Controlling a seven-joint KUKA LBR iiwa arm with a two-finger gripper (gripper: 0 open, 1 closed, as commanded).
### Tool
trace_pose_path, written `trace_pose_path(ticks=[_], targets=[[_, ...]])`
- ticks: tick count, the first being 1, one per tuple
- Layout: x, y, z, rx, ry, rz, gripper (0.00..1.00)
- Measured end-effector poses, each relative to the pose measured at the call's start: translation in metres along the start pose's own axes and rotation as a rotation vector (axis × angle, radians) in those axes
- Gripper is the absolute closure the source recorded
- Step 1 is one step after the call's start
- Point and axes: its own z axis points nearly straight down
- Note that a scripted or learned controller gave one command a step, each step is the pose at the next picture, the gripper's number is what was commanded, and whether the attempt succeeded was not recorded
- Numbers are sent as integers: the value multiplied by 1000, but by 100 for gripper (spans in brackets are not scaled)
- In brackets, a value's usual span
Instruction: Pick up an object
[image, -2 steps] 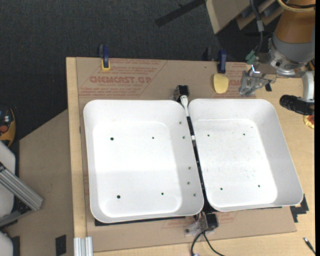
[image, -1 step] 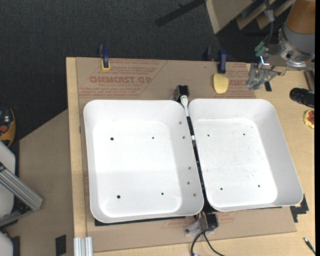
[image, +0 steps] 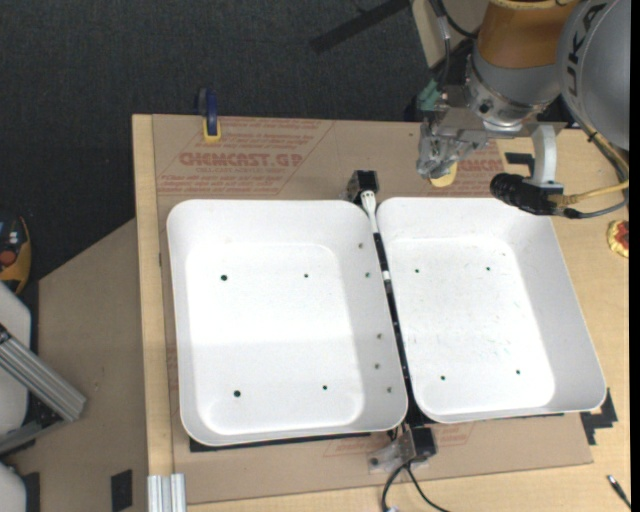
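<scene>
A small pale yellowish object (image: 441, 178), rounded and soft-looking, sits clamped between the gripper's (image: 438, 166) fingers, above the bench (image: 260, 160) just beyond the right bin's (image: 560, 290) far rim. The left bin (image: 185, 300) lies alongside, a blue clamp (image: 209, 112) well apart.

One fixed camera sat above the tabletop (image: 250, 165), looking down at a slant; far edge of the bench lay toward the top of frame, near edge toward the bottom; left bin (image: 190, 330) and right bin (image: 565, 330) both fell whole within view, side by side across the middle; arm (image: 520, 50) entered from the upper right, cropped by the frame; distance was moderate, dark floor visible beyond the bench at top and left.
</scene>
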Motion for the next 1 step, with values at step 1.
trace_pose_path(ticks=[1], targets=[[-9,-1,-17,-7,-6,9,100]])
